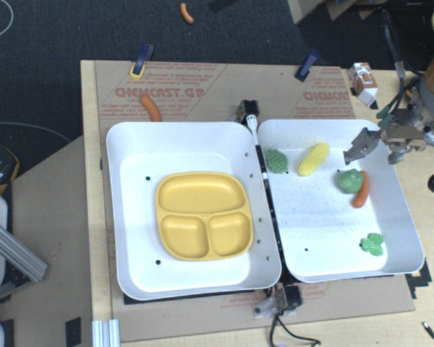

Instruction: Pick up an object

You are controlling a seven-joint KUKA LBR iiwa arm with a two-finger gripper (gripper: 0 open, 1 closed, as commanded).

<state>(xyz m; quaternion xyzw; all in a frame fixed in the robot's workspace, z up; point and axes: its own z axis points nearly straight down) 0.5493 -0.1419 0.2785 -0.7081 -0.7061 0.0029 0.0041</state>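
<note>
On your far left, a small orange sausage (151, 108) lies on the brown bench board (202, 85), just beyond the far left corner of the left bin (126, 215), and a yellow-tipped clamp (139, 62) grips the board's far edge. The left bin holds a yellow divided plate (203, 215), set flat near its middle, with one wide compartment on the far side and two smaller ones on the near side. A second loose orange piece (186, 12) rests on the dark floor beyond the bench. Moving right, a black bracket (248, 111) sits at the far end of the seam where the two bins meet. In the right bin (333, 251), a green leafy toy (277, 160) lies close to the left wall, with a yellow corn cob (313, 159) just beside it, tilted. Further right, a green round toy (349, 181) touches an orange carrot-like piece (360, 191) on its right side. A small green toy (373, 244) lies apart from these, toward the near right corner. At the right, the gripper (380, 147) hovers over the far right part of this bin, just beyond the green round toy; its two fingers are spread apart, and you can see nothing between them.
</note>
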